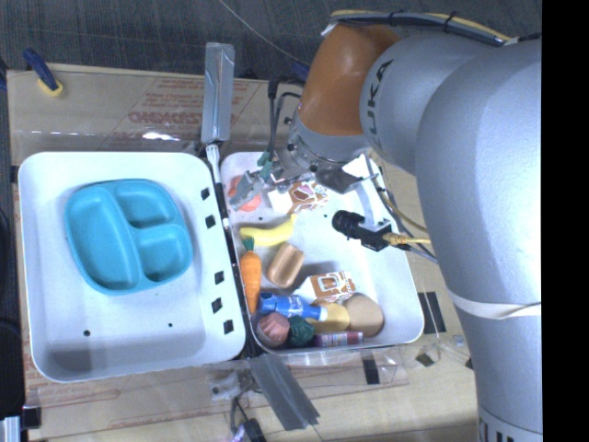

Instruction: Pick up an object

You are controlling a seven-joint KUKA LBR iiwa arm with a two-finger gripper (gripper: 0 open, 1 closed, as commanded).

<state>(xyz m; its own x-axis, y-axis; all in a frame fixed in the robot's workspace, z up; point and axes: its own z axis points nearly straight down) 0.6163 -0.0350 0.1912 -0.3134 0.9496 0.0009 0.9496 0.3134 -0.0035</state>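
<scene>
My gripper (273,175) hangs over the far end of the right bin (401,284), below the orange band of the arm (342,72). It sits above small toys (247,191) at the bin's back left corner and partly hides them. In the same bin lie a yellow banana (267,235), an orange carrot (250,280), a tan bread roll (285,265), a small printed carton (332,286), a blue bottle (291,305) and a tan potato-like piece (365,314). Nothing shows as held.
The left bin (46,274) holds a blue divided plate (127,233). A metal bar (217,95) stands behind the divider between the bins. A black cable plug (361,228) hangs from the arm over the right bin. The arm's grey body covers the right side.
</scene>
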